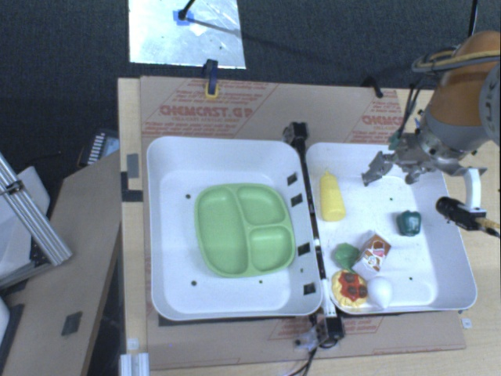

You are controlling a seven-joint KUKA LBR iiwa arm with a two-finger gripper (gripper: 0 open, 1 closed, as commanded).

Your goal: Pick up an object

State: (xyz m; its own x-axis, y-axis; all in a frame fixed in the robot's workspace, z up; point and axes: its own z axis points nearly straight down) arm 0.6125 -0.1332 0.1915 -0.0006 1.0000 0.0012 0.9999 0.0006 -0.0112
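Contents of right-hand white bin [446, 288], centre-right of frame: one yellow bottle-shaped item [332, 196], lying lengthwise near the bin's left wall; one dark green rounded item [409, 223], right of centre, alone; one cluster at the lower left of the bin, comprising a leafy green item [345, 254], a small red-and-white carton [374, 253] tilted on its corner just beside it, a round yellow-and-red pizza-like piece [349, 287] and a white egg-shaped item [380, 291], the last two touching. Nothing is held. Gripper [394, 168]: upper part of the right bin, above bare bin floor, well apart from every item; fingers [375, 171] spread apart, one tip pointing left, the other down-right, nothing between them. Arm [468, 92]: enters from the upper right of frame, grey wrist under an orange band, angled down and left toward the bin. Left-hand white bin [168, 233], centre of frame: holds one green three-compartment tray [241, 229]. Both bins rest on a cardboard-covered surface [235, 112].
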